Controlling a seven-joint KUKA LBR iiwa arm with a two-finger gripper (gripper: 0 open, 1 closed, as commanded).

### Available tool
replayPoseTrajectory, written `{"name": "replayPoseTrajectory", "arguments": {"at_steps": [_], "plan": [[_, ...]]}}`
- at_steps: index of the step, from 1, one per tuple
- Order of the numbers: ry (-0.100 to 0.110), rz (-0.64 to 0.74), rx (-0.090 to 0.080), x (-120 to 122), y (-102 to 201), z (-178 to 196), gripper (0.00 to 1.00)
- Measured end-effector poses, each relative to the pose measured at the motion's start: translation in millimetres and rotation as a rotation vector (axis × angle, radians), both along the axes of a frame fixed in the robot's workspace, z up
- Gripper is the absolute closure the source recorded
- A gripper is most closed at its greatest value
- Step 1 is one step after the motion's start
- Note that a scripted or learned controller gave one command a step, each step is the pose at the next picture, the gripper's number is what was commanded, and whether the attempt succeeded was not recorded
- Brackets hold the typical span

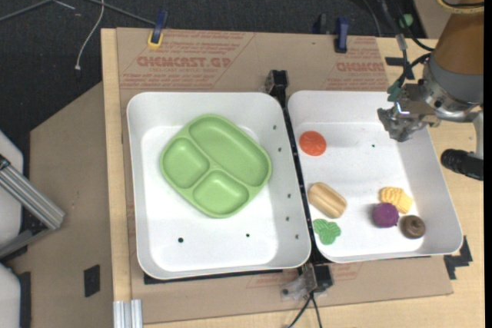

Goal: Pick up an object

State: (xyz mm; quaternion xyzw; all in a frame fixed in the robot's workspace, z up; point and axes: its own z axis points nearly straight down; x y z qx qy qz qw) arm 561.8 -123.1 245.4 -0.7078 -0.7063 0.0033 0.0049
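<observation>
Gripper [400,127] of mine hangs over the far right part of the right bin [430,165], near its back-right corner, w/ nothing visibly between the fingers. Can't tell if it's apart or together; it's too small and dark from this angle. My arm [461,50] comes in from the right, orange band above the wrist.

Right bin holds six small items, all apart from my gripper. Orange-red round piece [312,143] sits near the bin's left wall, toward the back. Tan bread roll [328,200] lies left of centre, closer to the front. Green broccoli-like piece [327,230] is just in front of the roll, by the front-left corner. On the right side near the front: yellow ridged piece [395,198], purple round piece [385,215] touching it just below, and brown donut [413,226] just beside the purple one.

Left bin [146,165] carries a green divided plate [216,165], three compartments, lying flat and turned at an angle, approx. mid-bin.
</observation>
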Motion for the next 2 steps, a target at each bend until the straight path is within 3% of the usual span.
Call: {"name": "replayPoseTrajectory", "arguments": {"at_steps": [1, 2], "plan": [[-0.01, 0.002, -0.001, 2, 0, 5, 0.0], [-0.005, 0.001, 0.0, 6, -8, -43, 0.0]]}}
